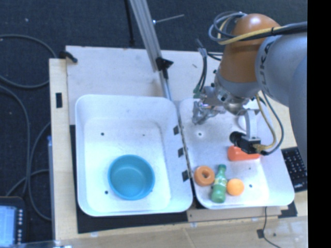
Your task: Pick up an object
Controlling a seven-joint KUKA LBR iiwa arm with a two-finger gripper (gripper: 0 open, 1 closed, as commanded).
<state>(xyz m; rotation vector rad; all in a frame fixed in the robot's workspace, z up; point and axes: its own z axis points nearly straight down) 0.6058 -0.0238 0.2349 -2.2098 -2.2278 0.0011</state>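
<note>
Bowl (131,176): round, smooth blue, left bin (93,112).
Right bin (276,190): orange ring (204,175), green bottle (219,184), orange ball (235,187), red wedge (241,154).
Claw (199,117): pointing down over right bin's far-left corner, opening cannot be told, nothing seen held.

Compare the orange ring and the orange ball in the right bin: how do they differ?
The orange ring has a hole through its middle; the orange ball is solid and round. The ring lies left of the green bottle, the ball right of it. The ring looks slightly darker. Both sit near the right bin's front edge.
</note>
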